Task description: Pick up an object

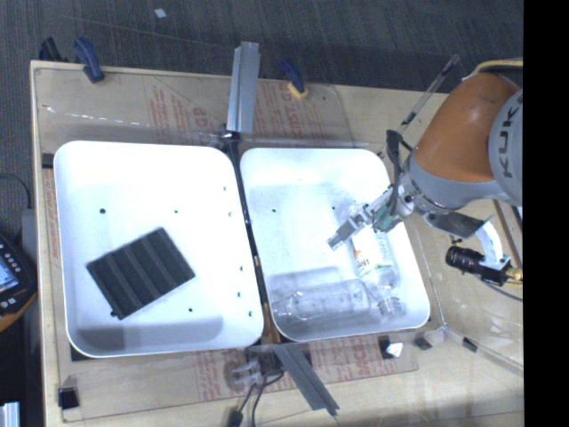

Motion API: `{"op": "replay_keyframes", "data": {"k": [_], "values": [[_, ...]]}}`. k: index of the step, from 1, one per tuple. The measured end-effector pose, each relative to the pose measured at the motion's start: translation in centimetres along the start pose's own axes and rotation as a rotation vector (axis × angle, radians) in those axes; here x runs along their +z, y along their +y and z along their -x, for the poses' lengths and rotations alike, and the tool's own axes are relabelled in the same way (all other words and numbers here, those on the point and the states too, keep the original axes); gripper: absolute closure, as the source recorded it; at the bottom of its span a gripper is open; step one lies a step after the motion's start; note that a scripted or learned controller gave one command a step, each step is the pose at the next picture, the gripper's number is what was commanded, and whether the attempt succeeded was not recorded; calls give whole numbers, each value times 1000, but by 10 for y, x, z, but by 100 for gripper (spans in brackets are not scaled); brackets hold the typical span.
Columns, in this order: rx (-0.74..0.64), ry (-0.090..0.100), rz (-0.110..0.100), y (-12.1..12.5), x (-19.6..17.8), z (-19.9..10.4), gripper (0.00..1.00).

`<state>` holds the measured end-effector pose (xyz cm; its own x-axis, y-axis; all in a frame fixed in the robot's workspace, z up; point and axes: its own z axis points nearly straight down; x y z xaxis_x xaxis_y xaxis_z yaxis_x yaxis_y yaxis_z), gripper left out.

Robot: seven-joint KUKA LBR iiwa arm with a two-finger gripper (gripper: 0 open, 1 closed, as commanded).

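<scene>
In the left bin (80,176) a dark ribbed rectangular pad (140,271) lies flat, turned at an angle, toward the front left. Near the front wall of the right bin (284,172) a clear plastic bottle (320,299) lies on its side. A second clear bottle (378,265) with a printed label lies along that bin's right wall. My gripper (341,235) hangs over the middle right of the right bin, angled down and to the left. Its tip is just left of the labelled bottle's upper end and above the lying bottle. I see nothing held in it.
The grey arm with its orange band (458,136) reaches in over the right bin's right rim. A grey metal bar (244,87) stands behind the gap between the bins. Blue clamps (87,59) hold the bench's back edge.
</scene>
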<state>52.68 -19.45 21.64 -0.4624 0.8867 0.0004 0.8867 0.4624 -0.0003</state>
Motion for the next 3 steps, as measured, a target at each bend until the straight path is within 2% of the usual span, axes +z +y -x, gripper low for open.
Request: {"op": "replay_keyframes", "data": {"k": [1,2,3], "values": [[252,0,-2,9,36,23,0],[252,0,-1,9,36,23,0],[248,-1,-2,10,26,24,100]]}}
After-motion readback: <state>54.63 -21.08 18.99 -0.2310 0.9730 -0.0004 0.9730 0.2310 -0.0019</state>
